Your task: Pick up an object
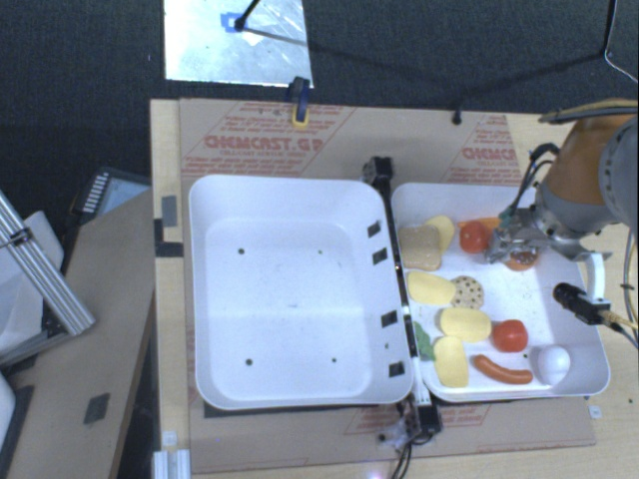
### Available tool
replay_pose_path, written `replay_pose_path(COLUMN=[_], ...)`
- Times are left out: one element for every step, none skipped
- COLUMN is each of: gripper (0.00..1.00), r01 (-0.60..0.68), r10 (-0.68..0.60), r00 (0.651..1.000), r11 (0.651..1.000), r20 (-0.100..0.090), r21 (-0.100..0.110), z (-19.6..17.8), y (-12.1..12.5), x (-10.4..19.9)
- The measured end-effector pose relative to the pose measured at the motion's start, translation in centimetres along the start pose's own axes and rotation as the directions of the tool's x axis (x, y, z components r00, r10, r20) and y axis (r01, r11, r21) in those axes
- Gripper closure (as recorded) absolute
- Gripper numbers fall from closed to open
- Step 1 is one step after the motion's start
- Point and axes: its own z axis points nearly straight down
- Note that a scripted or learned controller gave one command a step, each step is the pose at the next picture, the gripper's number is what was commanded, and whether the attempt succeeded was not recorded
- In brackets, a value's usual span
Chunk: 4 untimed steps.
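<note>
the arm (pixel 599 173) entered from the right and reached over the upper part of the right bin (pixel 589 367). the gripper (pixel 511 242) sat low above the bin floor, just beside a red tomato-like object (pixel 474 236) on its left and directly over an orange-red round object (pixel 520 260). whether anything was held could not be determined.

the right bin contained the candidate objects: a tan bread-shaped piece (pixel 420 247) at the upper left, a yellow piece (pixel 430 288) below it, a speckled cookie (pixel 466 291) touching that piece, two further yellow pieces (pixel 465 323) (pixel 450 361) toward the lower left, a green item (pixel 424 343) at the left wall, a second red tomato-like object (pixel 510 335), a sausage (pixel 502 371), and a white egg (pixel 551 363) near the lower right corner.

the left bin (pixel 215 267) stood touching the right bin along a clipped seam.
</note>
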Motion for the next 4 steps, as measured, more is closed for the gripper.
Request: replay_pose_path(gripper=[1.0, 1.0, 1.0, 1.0], r01=[0.004, -0.004, -0.006, 0.008], r10=[-0.004, 0.004, 0.006, -0.008], r00=[1.0, 1.0, 1.0, 1.0], r11=[1.0, 1.0, 1.0, 1.0], r20=[0.0, 0.002, 0.003, 0.003], r21=[0.006, 0.008, 0.007, -0.012], z=[0.3, 0.3, 0.3, -10.4], y=[-2.7, -7.9, -12.8, -4.8], x=[7.0, 7.4, 7.0, 12.7])
